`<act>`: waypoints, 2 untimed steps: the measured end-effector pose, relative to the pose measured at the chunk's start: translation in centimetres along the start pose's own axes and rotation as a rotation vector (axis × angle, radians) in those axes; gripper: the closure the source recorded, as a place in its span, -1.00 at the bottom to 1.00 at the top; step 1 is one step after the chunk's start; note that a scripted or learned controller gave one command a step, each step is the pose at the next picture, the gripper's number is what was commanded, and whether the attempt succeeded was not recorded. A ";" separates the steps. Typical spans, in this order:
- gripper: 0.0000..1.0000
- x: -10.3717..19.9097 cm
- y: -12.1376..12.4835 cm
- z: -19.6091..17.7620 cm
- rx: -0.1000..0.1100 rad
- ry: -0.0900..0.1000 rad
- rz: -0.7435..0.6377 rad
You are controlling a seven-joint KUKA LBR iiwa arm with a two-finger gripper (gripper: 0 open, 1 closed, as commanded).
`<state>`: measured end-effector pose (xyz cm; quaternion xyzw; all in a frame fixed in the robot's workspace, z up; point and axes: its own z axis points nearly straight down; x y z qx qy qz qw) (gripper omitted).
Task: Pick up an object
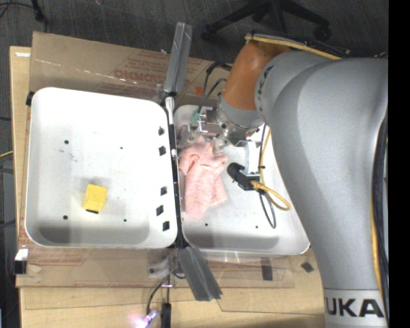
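Arm: a smooth grey KUKA arm [328, 156] with an orange band [249, 74] above the wrist comes in from 3 o'clock and bends down into the right bin.

Gripper: the metal gripper [208, 130] sits low in the right bin's 11 o'clock corner, just above the top edge of the pink cloth; I cannot tell how it is set.

Pink cloth: a soft, crumpled pink cloth [201, 180] with a fuzzy, terry-like surface lies heaped along the right bin's left wall, at about 9 o'clock in that bin.

Yellow sponge: a small squarish yellow sponge block [95, 197] lies flat on the left bin's floor toward 7 o'clock, well apart from the walls.

Left bin: a shallow white plastic bin [55, 115] with rounded corners and a smooth floor.

Right bin: the same white plastic bin [260, 234], its right half hidden under the arm.

Cables: a black connector [240, 176] and a looped yellow cable [277, 198] hang from the wrist, just to 3 o'clock of the cloth.

Divider: a grey metal bar [172, 115] runs between the two bins.

Bench: brown cardboard sheets [102, 60] lie under both bins.
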<state>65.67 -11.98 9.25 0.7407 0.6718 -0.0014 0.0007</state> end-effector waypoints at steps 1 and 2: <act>1.00 0.1 0.0 -0.9 0.003 0.001 -0.005; 1.00 -1.2 0.1 -10.5 0.001 0.003 -0.020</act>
